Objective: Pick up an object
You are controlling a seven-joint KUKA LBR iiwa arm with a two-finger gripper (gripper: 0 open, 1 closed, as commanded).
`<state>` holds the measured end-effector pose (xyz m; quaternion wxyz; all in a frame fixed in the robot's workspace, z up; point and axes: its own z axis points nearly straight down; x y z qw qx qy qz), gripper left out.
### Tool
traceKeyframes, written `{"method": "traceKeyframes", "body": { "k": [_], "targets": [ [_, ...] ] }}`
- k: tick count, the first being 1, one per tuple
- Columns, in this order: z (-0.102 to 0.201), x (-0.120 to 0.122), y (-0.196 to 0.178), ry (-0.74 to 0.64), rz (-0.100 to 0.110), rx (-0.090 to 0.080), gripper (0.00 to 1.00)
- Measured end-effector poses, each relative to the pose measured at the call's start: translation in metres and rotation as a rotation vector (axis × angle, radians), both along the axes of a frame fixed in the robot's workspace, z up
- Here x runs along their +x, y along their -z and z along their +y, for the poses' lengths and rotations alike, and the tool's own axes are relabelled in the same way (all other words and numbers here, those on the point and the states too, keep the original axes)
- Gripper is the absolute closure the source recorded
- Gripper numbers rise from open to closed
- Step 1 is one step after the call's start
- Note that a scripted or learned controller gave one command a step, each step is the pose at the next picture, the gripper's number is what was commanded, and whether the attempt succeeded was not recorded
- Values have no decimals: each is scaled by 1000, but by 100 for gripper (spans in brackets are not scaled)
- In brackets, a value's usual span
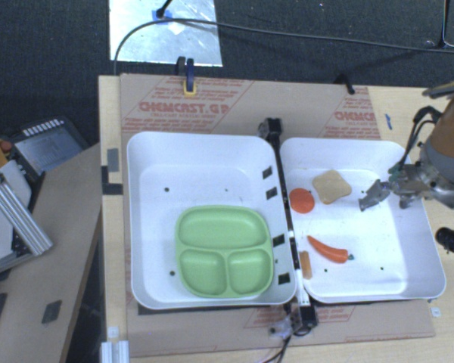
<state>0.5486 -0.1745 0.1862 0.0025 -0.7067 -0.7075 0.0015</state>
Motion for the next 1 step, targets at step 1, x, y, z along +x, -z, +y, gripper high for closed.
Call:
{"method": "traceKeyframes", "body": {
  "k": [1],
  "targets": [
    [0, 2, -3, -2, -7, -2, 0]
  ]
}}
